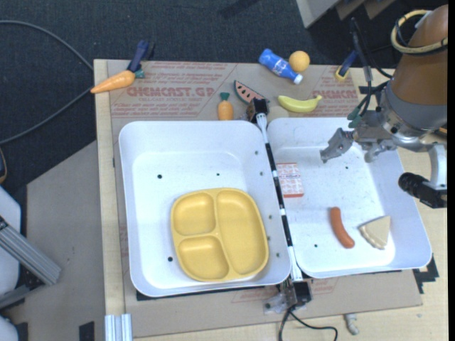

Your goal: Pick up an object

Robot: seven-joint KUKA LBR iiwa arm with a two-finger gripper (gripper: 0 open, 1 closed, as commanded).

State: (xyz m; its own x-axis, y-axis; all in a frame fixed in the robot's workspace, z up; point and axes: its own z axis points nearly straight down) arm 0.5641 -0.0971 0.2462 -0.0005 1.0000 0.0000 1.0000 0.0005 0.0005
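The right bin holds a red-orange sausage, a pale wedge-shaped slice beside it, and a small red-and-white card by the left wall. My gripper hangs over the far part of this bin, above and behind the sausage. It is open, its two grey fingers spread apart with nothing between them.
A yellow divided plate lies in the left bin. Behind the bins on the bench lie a banana, a blue bottle, an orange ball, a watermelon slice and a carrot.
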